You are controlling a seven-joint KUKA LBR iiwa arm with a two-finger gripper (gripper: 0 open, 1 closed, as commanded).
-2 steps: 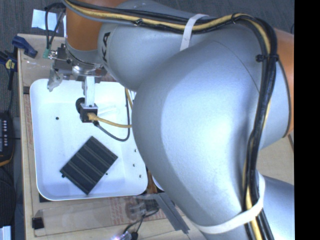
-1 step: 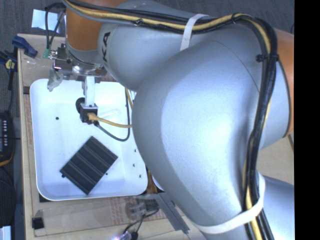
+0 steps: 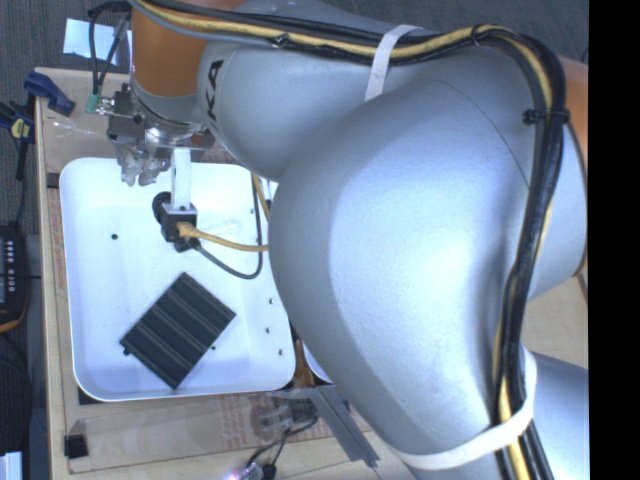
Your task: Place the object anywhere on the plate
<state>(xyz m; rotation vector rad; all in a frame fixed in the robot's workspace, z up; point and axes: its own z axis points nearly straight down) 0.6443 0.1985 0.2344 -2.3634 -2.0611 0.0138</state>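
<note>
Dark ribbed panel (image 3: 178, 329), the one loose thing you can see in the left bin (image 3: 85, 298), lies flat on the white floor in the lower left of the frame, turned on the diagonal. It sits near the bin's lower rim and touches nothing else. Whether it is the object or serves as the plate, you cannot tell.

Above it, in the upper left, the gripper (image 3: 158, 183) hangs over the bin's top end, well apart from the panel. Nothing visible is in its grasp, and you cannot tell whether it is spread or closed. The orange band (image 3: 170, 43) of the wrist stands directly over it. A yellowish cable (image 3: 230, 240) and a black one loop out from below the gripper across the bin floor towards the centre of the frame.

The grey arm (image 3: 420, 238) bulks across the centre and right, hiding the bin's right side and nearly all of the second bin (image 3: 305, 363), of which a sliver of rim peeks out at lower centre.

Around the bin, the wooden bench (image 3: 50, 168) carries a blue clamp (image 3: 45, 88) at upper left. A black device (image 3: 10, 268) sits at the left edge, and a metal bracket (image 3: 335, 423) lies along the bottom.
</note>
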